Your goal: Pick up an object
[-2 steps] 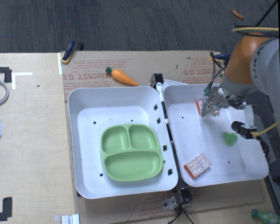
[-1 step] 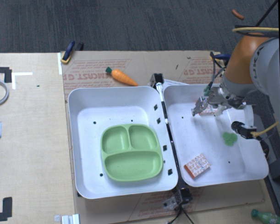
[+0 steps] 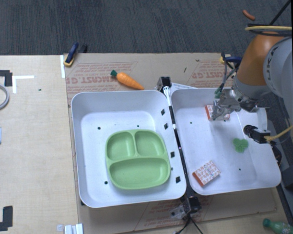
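Note:
My gripper (image 3: 218, 112) hangs over the back part of the right bin (image 3: 264, 179), near its left wall. A small red-and-white thing (image 3: 209, 111) shows right at the gripper's tip; whether it is held is unclear. A red-and-white patterned box (image 3: 206, 173) lies flat near the bin's front left corner. A small green lump (image 3: 240, 145) rests on the bin floor, right of centre and forward of the gripper. In the left bin (image 3: 88, 111) a green divided plate (image 3: 137, 159) sits with nothing on it.
An orange toy carrot (image 3: 128, 80) lies on the cardboard behind the left bin. A blue clip (image 3: 71, 53) sits at the cardboard's back left corner. A green bottle (image 3: 280, 225) lies at the front right, outside the bins.

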Motion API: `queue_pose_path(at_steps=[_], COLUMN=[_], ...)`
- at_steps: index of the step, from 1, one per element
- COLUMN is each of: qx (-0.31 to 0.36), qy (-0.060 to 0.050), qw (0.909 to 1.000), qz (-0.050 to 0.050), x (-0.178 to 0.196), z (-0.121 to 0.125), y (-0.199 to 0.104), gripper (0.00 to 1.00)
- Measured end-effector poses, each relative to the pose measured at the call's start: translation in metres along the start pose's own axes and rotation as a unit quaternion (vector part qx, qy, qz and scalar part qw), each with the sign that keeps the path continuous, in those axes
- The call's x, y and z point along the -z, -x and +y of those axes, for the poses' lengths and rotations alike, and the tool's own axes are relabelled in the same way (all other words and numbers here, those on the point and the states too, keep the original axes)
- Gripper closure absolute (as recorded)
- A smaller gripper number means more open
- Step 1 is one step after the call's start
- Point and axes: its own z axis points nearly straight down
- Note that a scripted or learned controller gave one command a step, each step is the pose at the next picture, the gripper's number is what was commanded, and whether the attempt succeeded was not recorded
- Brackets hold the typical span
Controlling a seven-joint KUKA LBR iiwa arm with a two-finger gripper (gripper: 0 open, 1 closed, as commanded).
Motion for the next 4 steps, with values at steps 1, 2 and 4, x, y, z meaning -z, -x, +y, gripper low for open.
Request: queue_pose_path(at_steps=[1, 2, 4], qx=[0.0, 0.109, 0.109], qy=[0.0, 0.002, 0.005], qw=[1.0, 0.994, 0.9941], qz=[0.0, -0.002, -0.003], x=[0.0, -0.015, -0.004], z=[0.0, 0.019, 0.021], y=[0.0, -0.01, -0.009], gripper=[0.0, 0.0, 0.0])
